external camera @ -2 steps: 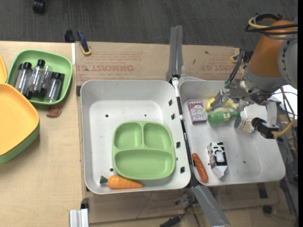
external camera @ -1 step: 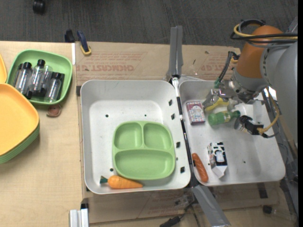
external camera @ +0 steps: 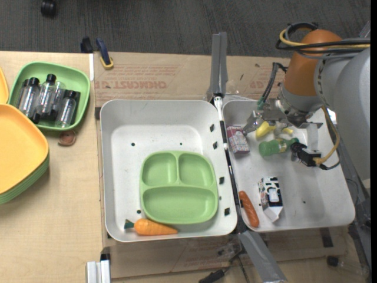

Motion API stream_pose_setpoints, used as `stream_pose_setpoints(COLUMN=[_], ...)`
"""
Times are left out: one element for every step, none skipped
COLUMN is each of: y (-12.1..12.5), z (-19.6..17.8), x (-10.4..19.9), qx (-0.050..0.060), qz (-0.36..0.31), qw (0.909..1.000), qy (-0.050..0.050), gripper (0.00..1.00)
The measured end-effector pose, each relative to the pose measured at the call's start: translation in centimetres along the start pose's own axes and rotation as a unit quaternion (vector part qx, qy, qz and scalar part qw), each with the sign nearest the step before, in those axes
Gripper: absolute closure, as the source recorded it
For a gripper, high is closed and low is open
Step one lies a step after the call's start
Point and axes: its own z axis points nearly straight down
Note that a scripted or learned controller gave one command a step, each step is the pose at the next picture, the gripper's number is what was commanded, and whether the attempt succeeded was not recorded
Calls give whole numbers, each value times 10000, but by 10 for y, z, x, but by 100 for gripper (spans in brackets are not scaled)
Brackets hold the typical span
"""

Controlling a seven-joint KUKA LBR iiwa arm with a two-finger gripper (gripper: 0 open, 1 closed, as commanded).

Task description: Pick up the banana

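camera view, from above at a slant. two shallow white bins are seen side by side on the wooden tabletop (external camera: 65, 217).

left white bin (external camera: 118, 158): a light green divided plastic plate (external camera: 178, 187) lies near the middle; an orange toy carrot (external camera: 154, 228) lies along the near wall, just beside the plate's front edge.

right white bin (external camera: 330, 199): the grey arm with the orange band (external camera: 309, 63) is seen reaching in from the right, with its jaws (external camera: 268, 122) low over the far part of the bin. the yellow banana (external camera: 263, 129) is found at the jaw tips, in the far left part of this bin; only a short yellow piece is visible, and it cannot be told whether it is held or merely touched. how far the jaws are spread cannot be told either.

a green rounded toy item (external camera: 272, 148) lies just in front of the banana. a small pink-and-white packet (external camera: 238, 140) lies near the left wall. a black-and-white carton (external camera: 271, 196) lies toward the near side, and a red-orange elongated toy (external camera: 249, 209) lies along the near left wall.

on the tabletop to the left, a green tray holding dark-capped bottles (external camera: 50, 96) is noted, and beside it a stack of yellow-orange plates (external camera: 20, 158).
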Motion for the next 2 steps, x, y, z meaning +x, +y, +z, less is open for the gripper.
stream_pose_setpoints(y=[-1, -95], z=[-8, -85], x=[-1, -27], qx=[13, 15], qz=[-4, 1246], qw=[10000, 9922], qy=[-6, 8], gripper=[100, 100])
